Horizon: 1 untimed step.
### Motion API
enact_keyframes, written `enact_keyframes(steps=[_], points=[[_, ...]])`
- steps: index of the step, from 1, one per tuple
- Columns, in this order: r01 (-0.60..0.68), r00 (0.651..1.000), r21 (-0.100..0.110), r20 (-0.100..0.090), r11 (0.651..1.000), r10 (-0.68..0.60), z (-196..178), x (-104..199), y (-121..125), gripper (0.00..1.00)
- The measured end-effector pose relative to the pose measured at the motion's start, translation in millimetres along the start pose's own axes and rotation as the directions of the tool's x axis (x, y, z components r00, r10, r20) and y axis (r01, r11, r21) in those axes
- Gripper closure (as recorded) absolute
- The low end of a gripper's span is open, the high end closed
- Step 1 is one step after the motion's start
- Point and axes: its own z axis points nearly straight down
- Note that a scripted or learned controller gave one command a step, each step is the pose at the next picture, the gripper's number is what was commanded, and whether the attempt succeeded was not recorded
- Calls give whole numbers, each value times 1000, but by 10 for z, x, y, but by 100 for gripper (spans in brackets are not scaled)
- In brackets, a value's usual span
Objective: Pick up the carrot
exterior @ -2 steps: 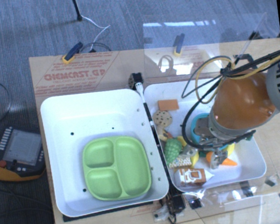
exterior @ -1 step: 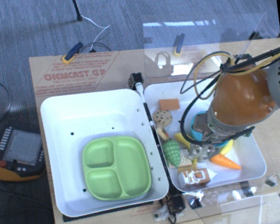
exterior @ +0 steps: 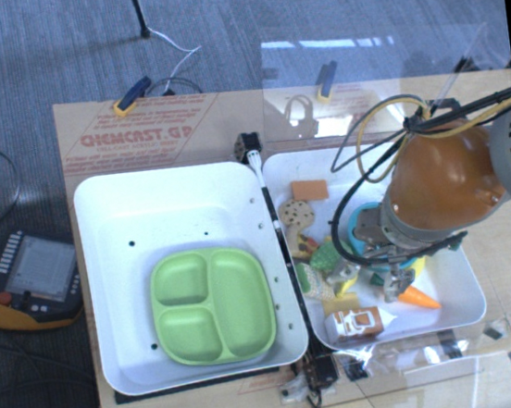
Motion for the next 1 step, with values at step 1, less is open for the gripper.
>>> enact_keyframes(steps=[1], points=[[74,997,-38,-13,997,-75,-694,612,-445,0]])
